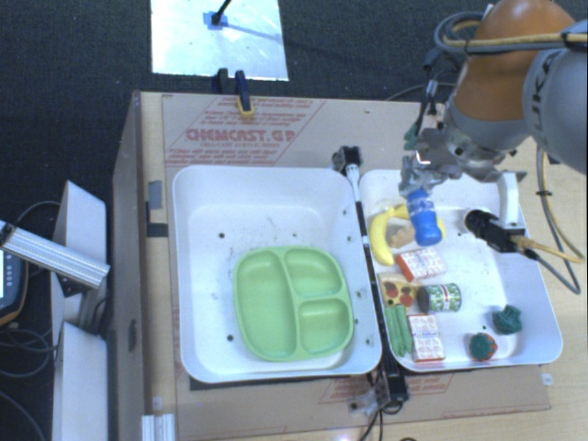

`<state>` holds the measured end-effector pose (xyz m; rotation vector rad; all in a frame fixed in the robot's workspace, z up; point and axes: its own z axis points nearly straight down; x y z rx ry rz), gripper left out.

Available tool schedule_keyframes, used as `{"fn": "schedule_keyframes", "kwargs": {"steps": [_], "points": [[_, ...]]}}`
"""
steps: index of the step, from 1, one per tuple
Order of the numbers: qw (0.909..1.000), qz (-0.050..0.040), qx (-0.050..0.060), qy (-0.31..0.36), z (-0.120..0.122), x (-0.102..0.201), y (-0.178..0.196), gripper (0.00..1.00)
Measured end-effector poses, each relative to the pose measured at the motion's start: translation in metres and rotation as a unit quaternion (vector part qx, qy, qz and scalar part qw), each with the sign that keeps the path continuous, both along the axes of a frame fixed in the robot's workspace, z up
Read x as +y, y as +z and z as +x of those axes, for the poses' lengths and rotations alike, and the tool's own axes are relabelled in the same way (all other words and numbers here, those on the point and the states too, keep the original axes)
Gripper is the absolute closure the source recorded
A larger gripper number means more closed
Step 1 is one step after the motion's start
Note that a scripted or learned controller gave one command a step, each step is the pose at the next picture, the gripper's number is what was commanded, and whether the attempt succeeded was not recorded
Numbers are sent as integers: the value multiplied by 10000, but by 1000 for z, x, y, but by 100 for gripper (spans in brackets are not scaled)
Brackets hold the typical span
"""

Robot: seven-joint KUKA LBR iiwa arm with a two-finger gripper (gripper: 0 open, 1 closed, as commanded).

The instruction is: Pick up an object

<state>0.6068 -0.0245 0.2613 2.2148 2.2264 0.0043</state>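
Observation:
My gripper (416,182) hangs over the back left part of the right bin (542,324). Directly beneath it is a blue bottle (425,221), tilted, its upper end right at the gripper's lower end. Whether the bottle is gripped or just lies under the gripper is not visible. A yellow banana (378,237) lies just left of the bottle, against the bin's left wall.
Further forward in the right bin lie a red-and-white carton (421,265), a small can (441,298), green pea pods (397,329), another red-and-white box (424,336), a teal object (506,319) and a strawberry (481,345). The left bin (211,209) holds a green divided plate (294,303).

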Motion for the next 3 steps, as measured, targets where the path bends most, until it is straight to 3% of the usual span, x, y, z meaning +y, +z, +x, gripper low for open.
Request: {"fn": "schedule_keyframes", "kwargs": {"steps": [1, 2, 3], "points": [[10000, -7, 3, -18, -46, -18, 6, 100], [10000, -3, 13, -4, -36, 14, -9, 100], [10000, -16, 19, -27, -30, -78, -77, 100]]}}
